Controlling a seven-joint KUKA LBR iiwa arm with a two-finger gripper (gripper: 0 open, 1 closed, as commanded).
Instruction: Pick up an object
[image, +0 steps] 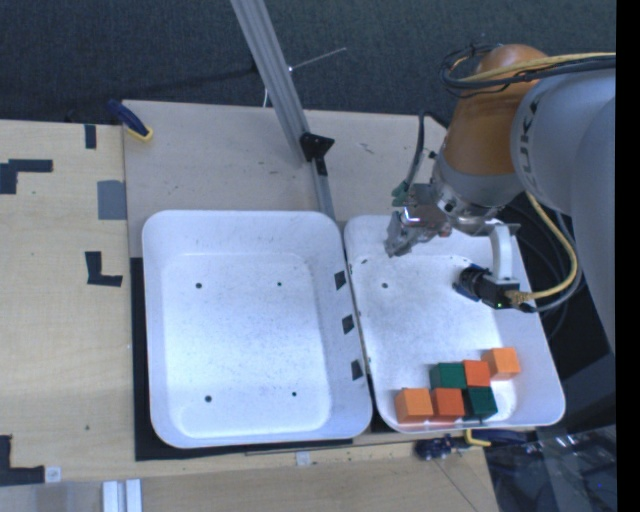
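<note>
We note a cluster of small blocks (458, 388), orange and dark green, packed together at the near right corner of the right bin (400, 310); faces look flat and matte, edges touching. The gripper (405, 238) hangs over the far left part of that bin, well apart from the blocks; its state we cannot tell. The left bin (240, 325) is white and speckled; both sit on a pale wooden bench (60, 340) with dark tape marks.
</note>
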